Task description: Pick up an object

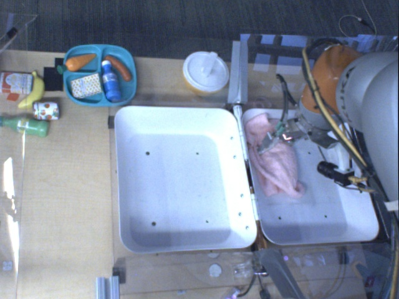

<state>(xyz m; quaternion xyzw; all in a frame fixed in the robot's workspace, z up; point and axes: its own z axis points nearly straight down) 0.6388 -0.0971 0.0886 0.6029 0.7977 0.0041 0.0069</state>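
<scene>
A crumpled pink cloth point(274, 161) lies along the left side of the right bin point(324, 223). My gripper point(272, 139) hangs low over the cloth's upper part, its fingertips at or in the folds. The grey arm with its orange band point(327, 73) reaches in from the right above the bin. Cables and the wrist hide part of the gripper, so how its fingers stand is unclear.
The left bin point(181, 179) sits beside the right one. On the bench at the far left are a blue divided plate point(100, 73) with toy food, a banana point(34, 89), a can point(45, 110) and a green bottle point(25, 126). A white lidded bowl point(206, 71) stands behind the bins.
</scene>
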